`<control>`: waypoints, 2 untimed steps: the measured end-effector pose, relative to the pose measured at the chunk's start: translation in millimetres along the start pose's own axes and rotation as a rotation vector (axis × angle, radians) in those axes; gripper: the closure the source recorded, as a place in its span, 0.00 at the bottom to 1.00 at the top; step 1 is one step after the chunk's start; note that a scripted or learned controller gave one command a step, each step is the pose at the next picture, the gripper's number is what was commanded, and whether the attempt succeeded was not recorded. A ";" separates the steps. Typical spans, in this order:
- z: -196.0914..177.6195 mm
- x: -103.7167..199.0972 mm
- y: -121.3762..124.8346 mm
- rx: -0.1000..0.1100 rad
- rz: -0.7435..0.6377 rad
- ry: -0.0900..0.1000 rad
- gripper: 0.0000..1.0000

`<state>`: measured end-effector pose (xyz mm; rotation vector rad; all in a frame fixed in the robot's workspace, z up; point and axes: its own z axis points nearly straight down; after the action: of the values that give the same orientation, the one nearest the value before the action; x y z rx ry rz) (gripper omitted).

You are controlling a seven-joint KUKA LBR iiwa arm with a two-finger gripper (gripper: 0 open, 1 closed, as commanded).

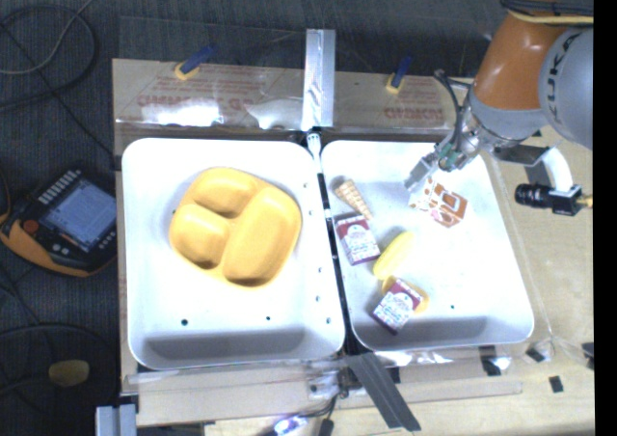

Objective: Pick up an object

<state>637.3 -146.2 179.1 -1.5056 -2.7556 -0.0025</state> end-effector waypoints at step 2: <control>86.6 -25.9 16.1 0.002 0.371 -0.003 1.00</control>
<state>664.8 -159.1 92.5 -1.9886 -2.4323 0.0026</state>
